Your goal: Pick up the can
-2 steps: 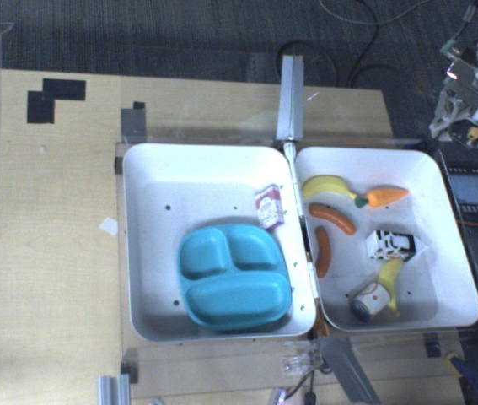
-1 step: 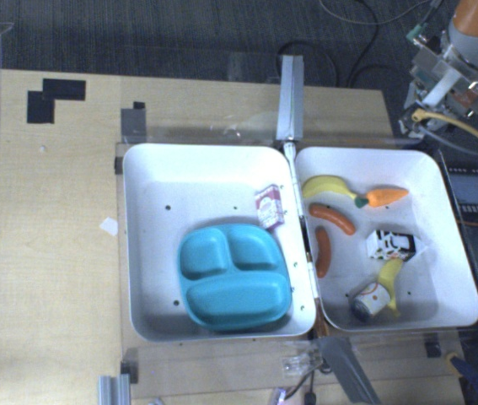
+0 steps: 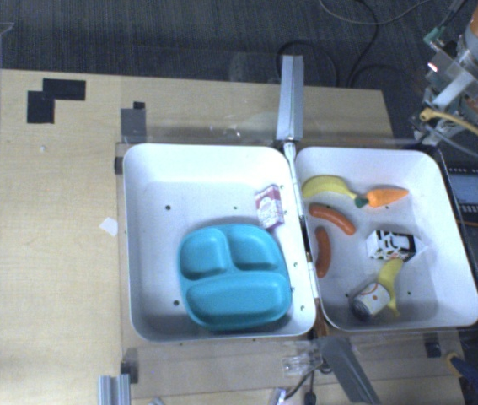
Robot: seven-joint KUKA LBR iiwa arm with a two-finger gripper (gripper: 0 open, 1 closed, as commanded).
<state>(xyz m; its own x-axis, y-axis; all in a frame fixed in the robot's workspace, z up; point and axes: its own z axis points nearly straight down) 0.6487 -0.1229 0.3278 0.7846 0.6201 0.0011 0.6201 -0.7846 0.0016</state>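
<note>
Beyond the right bin (image 3: pixel 434 194), the claw (image 3: pixel 473 99) was cut off, its spread untellable. The can (image 3: pixel 367 302) lay blurred against a banana (image 3: pixel 390 277).

Counter (image 3: pixel 53 226): two bins sit on it, side by side.
Left bin (image 3: pixel 154 184): a tray (image 3: pixel 234 277) lies in the near half; a small packet (image 3: pixel 269 207) lies behind it, by the right wall.
Right bin (image 3: pixel 441 251), far end: a banana (image 3: pixel 327 188), with a carrot (image 3: pixel 386 197) just to its right.
Right bin, left side: far sausage (image 3: pixel 333 218), then near sausage (image 3: pixel 323 251).
Right bin, near end: the can (image 3: pixel 367 300) touches a second banana (image 3: pixel 389 281).
</note>
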